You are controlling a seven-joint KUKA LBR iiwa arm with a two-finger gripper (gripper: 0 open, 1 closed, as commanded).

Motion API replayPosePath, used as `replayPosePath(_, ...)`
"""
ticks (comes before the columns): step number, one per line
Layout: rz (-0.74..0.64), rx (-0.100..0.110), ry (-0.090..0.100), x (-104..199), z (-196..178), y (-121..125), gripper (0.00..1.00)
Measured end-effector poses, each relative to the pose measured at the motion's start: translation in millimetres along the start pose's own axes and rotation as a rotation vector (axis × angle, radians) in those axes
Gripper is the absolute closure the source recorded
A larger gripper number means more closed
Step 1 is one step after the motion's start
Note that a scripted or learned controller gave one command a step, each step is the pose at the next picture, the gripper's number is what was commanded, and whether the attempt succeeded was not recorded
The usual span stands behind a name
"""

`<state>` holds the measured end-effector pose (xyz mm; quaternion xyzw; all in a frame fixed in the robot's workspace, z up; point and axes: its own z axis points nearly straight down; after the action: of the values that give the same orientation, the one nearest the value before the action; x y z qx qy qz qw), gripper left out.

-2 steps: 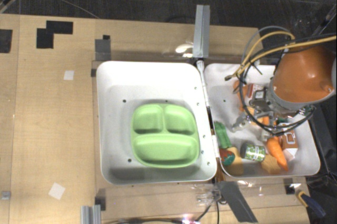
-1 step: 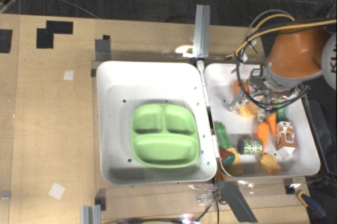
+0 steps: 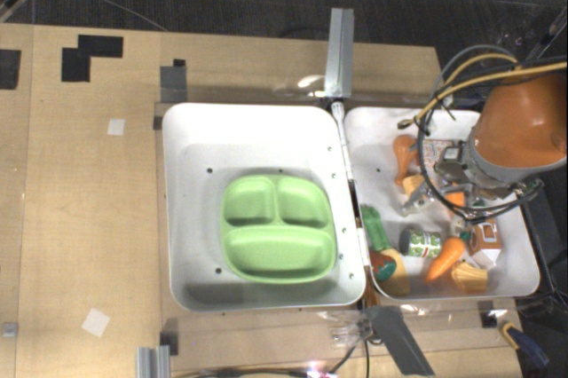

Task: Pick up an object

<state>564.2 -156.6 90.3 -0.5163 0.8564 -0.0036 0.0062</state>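
Your arm (image 3: 524, 123) hangs over the right bin (image 3: 373, 132); its hand (image 3: 439, 190) sits low among toy foods near a carrot (image 3: 446, 256); grip state cannot be told.

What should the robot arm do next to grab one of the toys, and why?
Probably go straight down a little onto the toys below it. The arm hangs over the right bin, where the toys lie: an orange carrot, a small can and a green piece. The left bin holds just a green tray.
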Motion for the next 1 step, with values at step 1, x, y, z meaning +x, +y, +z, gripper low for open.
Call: replayPosePath(1,-0.136,0.008,-0.002,15.1,-2.1,50.9,0.00)
